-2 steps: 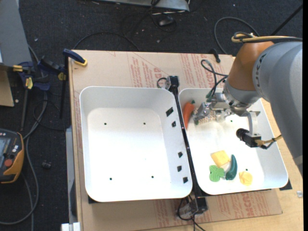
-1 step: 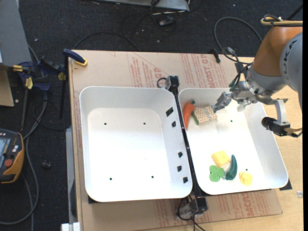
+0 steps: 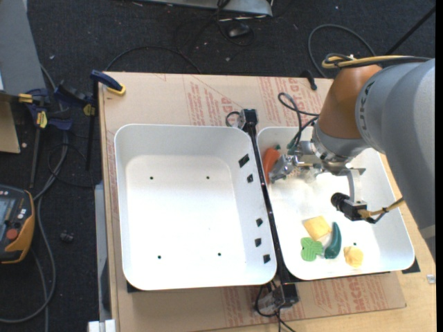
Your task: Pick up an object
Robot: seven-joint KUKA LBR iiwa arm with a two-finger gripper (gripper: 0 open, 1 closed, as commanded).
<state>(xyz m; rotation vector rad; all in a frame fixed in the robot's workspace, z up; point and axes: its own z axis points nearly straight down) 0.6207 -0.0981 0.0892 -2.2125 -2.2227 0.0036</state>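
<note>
From above, the arm [image 3: 377, 109] is reaching in from the right and hanging over the upper part of the right bin [image 3: 398, 237]. The gripper [image 3: 294, 166] is sitting low near the bin's left wall, just beside an orange piece [image 3: 269, 160]. Whether it is open or closed, I cannot tell. Lower in the same bin, a yellow block [image 3: 315, 227], a green piece [image 3: 309, 248], a dark teal piece [image 3: 333, 241] and a small yellow piece [image 3: 353, 256] are lying close together. The left bin [image 3: 131, 185] is sitting alongside.
</note>
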